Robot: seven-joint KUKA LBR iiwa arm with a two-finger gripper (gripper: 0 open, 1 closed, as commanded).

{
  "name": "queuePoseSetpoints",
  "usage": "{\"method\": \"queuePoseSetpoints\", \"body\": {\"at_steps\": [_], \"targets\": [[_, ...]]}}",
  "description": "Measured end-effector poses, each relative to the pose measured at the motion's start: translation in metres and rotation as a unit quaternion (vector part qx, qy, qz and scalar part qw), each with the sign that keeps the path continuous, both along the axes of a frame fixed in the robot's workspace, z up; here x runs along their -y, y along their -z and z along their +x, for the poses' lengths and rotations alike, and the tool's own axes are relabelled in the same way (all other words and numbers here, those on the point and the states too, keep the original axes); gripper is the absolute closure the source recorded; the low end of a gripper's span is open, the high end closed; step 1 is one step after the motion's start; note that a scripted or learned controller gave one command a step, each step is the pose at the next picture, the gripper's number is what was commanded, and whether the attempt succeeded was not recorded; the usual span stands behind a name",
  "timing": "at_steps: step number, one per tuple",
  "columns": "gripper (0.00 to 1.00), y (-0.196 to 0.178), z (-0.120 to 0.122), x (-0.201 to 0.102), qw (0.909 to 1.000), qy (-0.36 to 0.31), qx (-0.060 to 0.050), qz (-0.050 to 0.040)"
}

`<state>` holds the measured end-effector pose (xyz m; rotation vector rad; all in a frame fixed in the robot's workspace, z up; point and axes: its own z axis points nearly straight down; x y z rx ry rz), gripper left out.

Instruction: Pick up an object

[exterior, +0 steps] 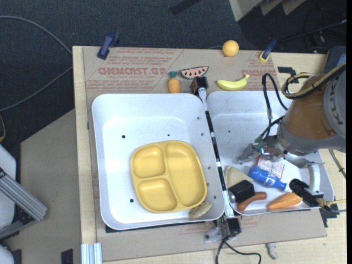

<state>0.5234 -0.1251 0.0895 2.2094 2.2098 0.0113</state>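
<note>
My gripper (254, 152) hangs low over the middle of the right bin (236, 111), on the grey and orange arm coming in from the right. Just beneath it lies a white and red packet (270, 163), with a blue bottle (267, 177) on its side right in front. Toward the bin's front edge rest a black block (241, 191), a brown sausage (253, 200) and an orange carrot (285, 202). A pale wedge (233, 175) lies left of the bottle. Nothing is seen held by the gripper.
The left bin (110, 125) holds a yellow divided plate (168, 176) and a brown lump (201, 209) at its front right corner. Behind the bins lie a watermelon slice (195, 71), a banana (232, 83), an orange ball (231, 48) and a small orange toy (174, 85).
</note>
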Motion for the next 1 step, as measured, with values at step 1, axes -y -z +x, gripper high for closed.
{"method": "queuePoseSetpoints", "body": {"at_steps": [1], "targets": [[0.0,0.0017,0.008,0.0092,1.0,0.0,-0.005,0.0031]]}}
